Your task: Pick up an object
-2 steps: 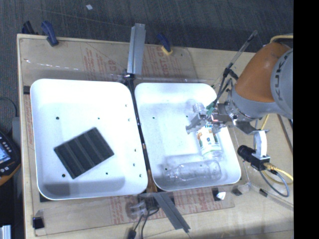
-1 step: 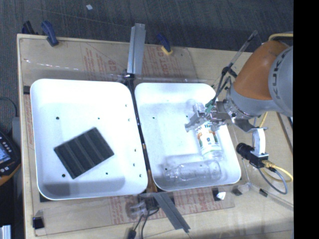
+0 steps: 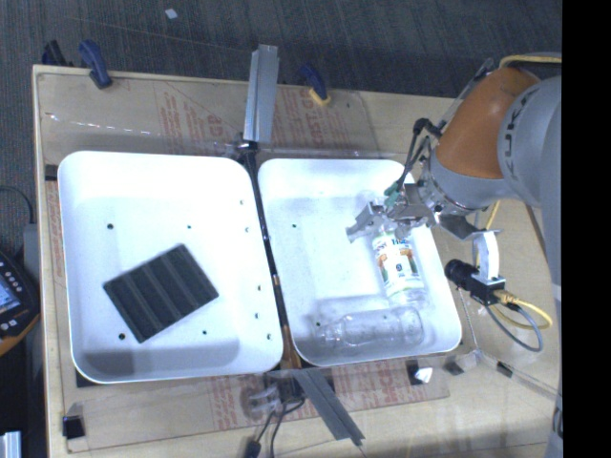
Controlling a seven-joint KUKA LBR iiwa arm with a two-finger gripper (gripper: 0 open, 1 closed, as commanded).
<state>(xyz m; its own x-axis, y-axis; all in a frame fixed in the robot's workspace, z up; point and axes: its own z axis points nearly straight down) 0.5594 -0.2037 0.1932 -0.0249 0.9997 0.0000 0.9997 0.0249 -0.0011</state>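
Carrying two shallow white plastic bins side by side, the pale wooden tabletop (image 3: 382,113) is seen from above, dark carpet beyond its far edge. The left bin (image 3: 86,189) holds one ribbed black rectangular pad (image 3: 160,291), with bare floor all around it. The right bin (image 3: 305,246) holds two bottles: a clear plastic bottle (image 3: 372,329) lying along the near wall, and a small white bottle with an orange-and-blue label (image 3: 398,266) by the right wall. The grey arm with an orange band (image 3: 487,141) is reached in from the right. The metal two-finger pincer (image 3: 374,218) is placed at the labelled bottle's top; whether it is clenched or released cannot be told.
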